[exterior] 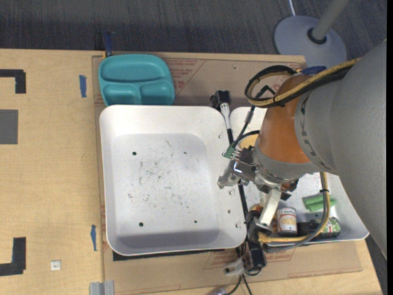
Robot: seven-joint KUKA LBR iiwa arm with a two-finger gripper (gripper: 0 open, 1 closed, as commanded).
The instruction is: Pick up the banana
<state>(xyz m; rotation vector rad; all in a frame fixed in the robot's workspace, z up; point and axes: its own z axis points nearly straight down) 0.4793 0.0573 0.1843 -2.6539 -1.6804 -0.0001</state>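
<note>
Closing on the banana well means, I judge, centring over its curve and keeping off the small can [286, 220] just beside the wrist. The arm [288, 134] leans steeply into the right bin [355, 227], hiding the banana beneath it. Whether its grasp is spread or pressed together cannot be told.

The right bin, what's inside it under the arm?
In the right bin, a small can, a green item and a small bottle show near its front edge. The arm covers the rest, so a banana can't be confirmed.
</note>
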